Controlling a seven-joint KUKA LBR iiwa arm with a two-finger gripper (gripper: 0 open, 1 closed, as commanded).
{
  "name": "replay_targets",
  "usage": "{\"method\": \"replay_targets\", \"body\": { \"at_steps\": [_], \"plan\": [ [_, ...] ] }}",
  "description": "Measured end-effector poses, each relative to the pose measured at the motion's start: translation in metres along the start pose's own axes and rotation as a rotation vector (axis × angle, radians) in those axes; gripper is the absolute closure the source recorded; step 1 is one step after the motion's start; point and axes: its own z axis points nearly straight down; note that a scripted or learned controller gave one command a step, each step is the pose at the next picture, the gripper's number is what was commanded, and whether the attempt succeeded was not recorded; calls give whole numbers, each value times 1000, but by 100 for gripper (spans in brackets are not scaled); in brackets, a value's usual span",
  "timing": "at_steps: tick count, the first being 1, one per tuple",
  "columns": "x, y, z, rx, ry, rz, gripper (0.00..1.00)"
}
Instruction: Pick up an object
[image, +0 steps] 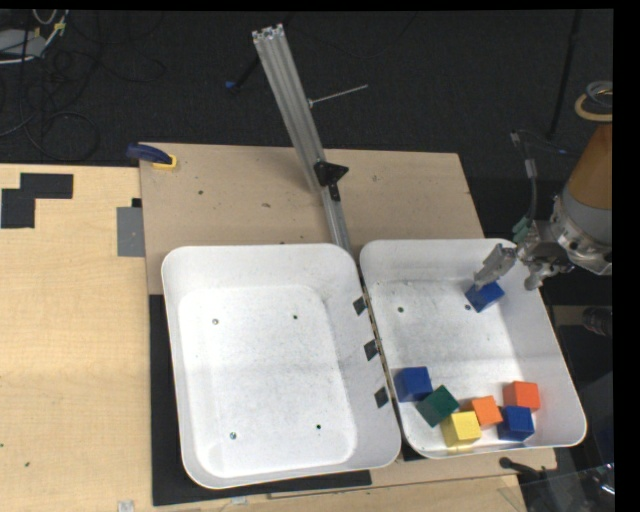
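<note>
One blue block (485, 296) just under claw (497, 270)

A light wooden counter (60, 330) carries two shallow white bins side by side. The left bin (262, 262) and the right bin (430, 250) touch along their inner rims, where small black clips (369, 349) sit. A slanted aluminium rail (296, 110) rises behind them, with a black bracket (329, 173) partway along it. A blue and yellow clamp (152, 155) lies at the board's far left corner. Dark rectangular patches (35, 195) mark the counter at left.
</note>
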Motion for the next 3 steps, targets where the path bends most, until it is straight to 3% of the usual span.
{"method": "replay_targets", "body": {
  "at_steps": [1,3],
  "plan": [
    [0,0,0,0,0,-1,0],
    [-8,-8,126,6,2,3,0]
  ]
}}
